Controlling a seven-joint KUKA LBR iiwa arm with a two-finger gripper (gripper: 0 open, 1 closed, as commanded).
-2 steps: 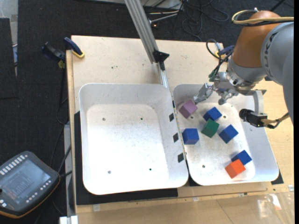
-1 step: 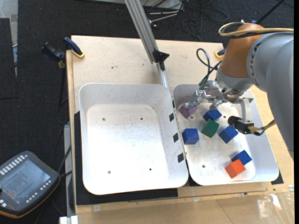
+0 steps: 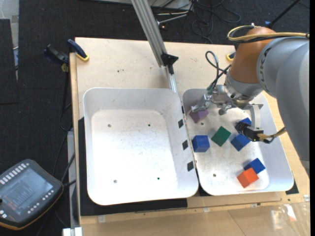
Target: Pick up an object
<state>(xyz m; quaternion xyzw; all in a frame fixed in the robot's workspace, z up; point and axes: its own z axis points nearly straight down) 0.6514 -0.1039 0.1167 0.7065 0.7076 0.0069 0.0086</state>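
My gripper [image 3: 210, 108] hangs over the back left part of the right bin [image 3: 275, 178], its two grey fingers spread apart with nothing between them. A purple block [image 3: 199, 115] lies right under the left fingertip [image 3: 197, 106], close to the bin's left wall. Lower in the same bin are a blue cube [image 3: 201, 143], a green cube [image 3: 221, 136] and a second blue cube [image 3: 239, 142]. Near the front sits an orange cube [image 3: 247, 177] touching a blue one [image 3: 256, 165]. The arm partly hides another blue block [image 3: 245, 123].
The left bin [image 3: 93, 132] lies beside the right one, their walls meeting at the middle. A slanted metal rail [image 3: 150, 26] comes down to the bins' back edge. A control pendant [image 3: 24, 193] rests off the bench at the lower left, and a clamp [image 3: 74, 50] sits at the back left corner.
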